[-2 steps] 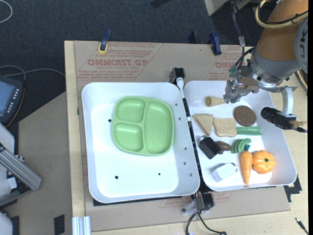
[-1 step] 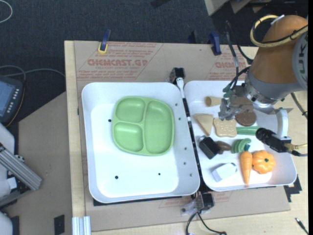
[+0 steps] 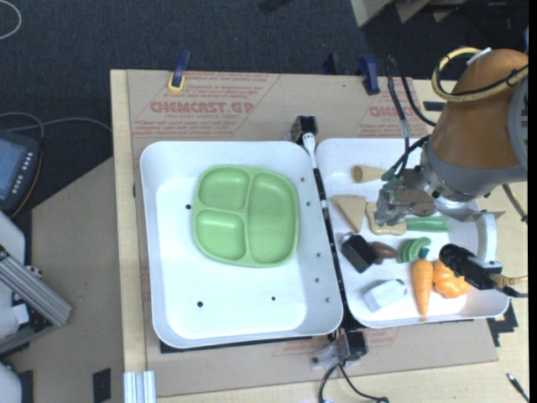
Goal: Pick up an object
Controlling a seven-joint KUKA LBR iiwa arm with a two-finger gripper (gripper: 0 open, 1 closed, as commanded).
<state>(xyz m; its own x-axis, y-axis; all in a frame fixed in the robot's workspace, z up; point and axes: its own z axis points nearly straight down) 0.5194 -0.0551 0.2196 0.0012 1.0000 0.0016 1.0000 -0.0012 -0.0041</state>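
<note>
We see the gripper low in the right bin, over a tan biscuit-like piece among the toy foods; we cannot tell the jaws' state. Nothing is lifted yet, so the pick remains undone.

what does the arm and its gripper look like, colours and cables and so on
The arm has a bulbous orange band above a rounded grey wrist. Black cables and a yellow loop run along its upper part. The gripper is a small, boxy assembly of dull grey metal.
</note>
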